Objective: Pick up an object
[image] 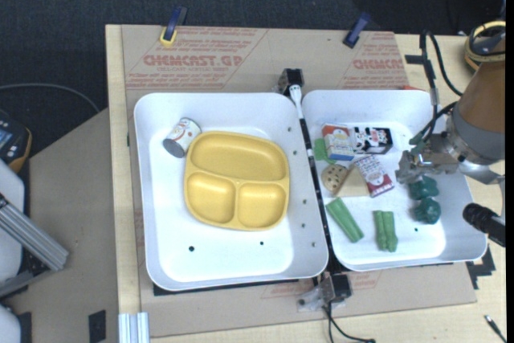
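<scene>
Bins sit side by side on the bench, the left bin (152, 197) carrying a yellow divided plate (236, 179) at its centre with a small tipped cup (181, 136) touching the plate's far left corner. Over the right bin (450, 245), the gripper (415, 167) hangs low near the right edge, just above two dark green lumps (425, 201); I cannot tell how its pincer is set, nor whether anything is in it. Toward the far edge lies a cow-print carton (365, 139), with a red-and-white packet (374, 175) just nearer. Two green pods (366, 225) lie along the near edge.
</scene>
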Robot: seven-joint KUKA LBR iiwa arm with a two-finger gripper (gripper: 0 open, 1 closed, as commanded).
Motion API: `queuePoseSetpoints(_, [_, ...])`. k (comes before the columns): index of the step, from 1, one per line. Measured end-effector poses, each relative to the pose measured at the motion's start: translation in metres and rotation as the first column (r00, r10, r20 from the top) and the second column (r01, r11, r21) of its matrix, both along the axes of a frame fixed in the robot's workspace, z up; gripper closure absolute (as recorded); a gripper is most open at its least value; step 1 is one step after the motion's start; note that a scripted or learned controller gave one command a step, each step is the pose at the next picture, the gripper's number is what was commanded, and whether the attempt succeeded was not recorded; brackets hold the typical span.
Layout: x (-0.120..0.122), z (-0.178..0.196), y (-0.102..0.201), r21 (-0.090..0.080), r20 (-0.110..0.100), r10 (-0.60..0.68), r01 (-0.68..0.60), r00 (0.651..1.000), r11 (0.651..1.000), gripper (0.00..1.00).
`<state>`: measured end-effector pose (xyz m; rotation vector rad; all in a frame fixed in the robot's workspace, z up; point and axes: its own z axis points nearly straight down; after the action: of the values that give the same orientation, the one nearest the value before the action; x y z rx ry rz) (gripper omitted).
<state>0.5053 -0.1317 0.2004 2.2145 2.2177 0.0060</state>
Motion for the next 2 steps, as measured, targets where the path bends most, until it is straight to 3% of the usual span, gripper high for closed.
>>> queuePoseSetpoints(1, [0.001,0.026,0.0,0.0,-0.002,0.0,0.0,1.0,1.0,1.0])
queuePoseSetpoints(2, [0.029,0.036,0.043,0.002,-0.003,0.005,-0.005,1.0,1.0,1.0])
